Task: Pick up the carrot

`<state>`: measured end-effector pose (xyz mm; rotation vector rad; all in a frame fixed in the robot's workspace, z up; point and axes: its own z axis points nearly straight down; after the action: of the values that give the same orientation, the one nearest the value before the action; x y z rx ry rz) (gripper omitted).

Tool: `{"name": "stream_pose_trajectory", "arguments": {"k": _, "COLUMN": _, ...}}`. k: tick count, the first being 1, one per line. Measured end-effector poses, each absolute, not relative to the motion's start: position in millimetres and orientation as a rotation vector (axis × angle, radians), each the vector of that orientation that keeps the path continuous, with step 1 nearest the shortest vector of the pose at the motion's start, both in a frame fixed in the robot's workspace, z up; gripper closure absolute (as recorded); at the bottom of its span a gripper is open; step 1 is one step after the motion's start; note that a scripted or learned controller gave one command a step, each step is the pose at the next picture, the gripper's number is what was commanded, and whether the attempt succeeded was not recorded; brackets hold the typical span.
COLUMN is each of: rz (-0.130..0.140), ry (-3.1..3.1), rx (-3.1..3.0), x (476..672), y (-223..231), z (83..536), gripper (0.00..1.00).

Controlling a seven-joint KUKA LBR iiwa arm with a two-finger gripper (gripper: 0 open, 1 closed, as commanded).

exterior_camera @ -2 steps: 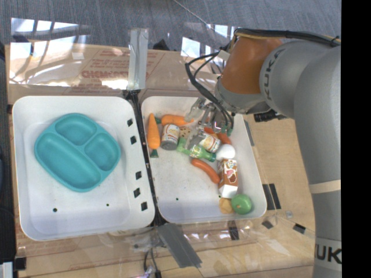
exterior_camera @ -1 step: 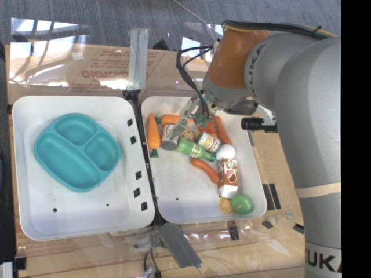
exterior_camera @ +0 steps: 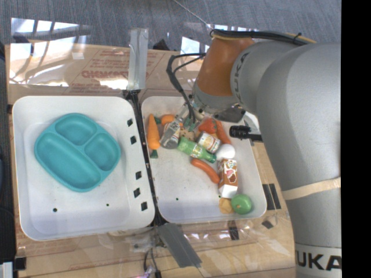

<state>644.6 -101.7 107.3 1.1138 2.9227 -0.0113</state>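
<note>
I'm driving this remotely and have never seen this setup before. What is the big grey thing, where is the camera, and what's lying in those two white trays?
The grey machine with the orange band is a robot arm reaching in from the right; one fixed camera looks down at a slant. Its tool hangs low in the right bin, beside the carrot at that bin's left wall. I cannot tell whether it holds anything. The same bin has a green bottle, a sausage, a small carton and a green apple. The left bin holds a teal divided plate.
</note>
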Motion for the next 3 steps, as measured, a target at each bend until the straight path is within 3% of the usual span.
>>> {"name": "stream_pose_trajectory", "arguments": {"k": 1, "rz": -0.013, "ry": 2.929, "rx": 1.105, "x": 644.9, "y": -100.2, "z": 118.4, "gripper": 1.00}}
{"name": "stream_pose_trajectory", "arguments": {"k": 2, "rz": 0.003, "ry": 3.003, "rx": 0.875, "x": 627.1, "y": -79.6, "z": 268.6, "gripper": 1.00}}
{"name": "stream_pose_trajectory", "arguments": {"k": 3, "rz": 0.000, "ry": 3.107, "rx": 0.415, "x": 609.1, "y": -60.8, "z": 350.2, "gripper": 1.00}}
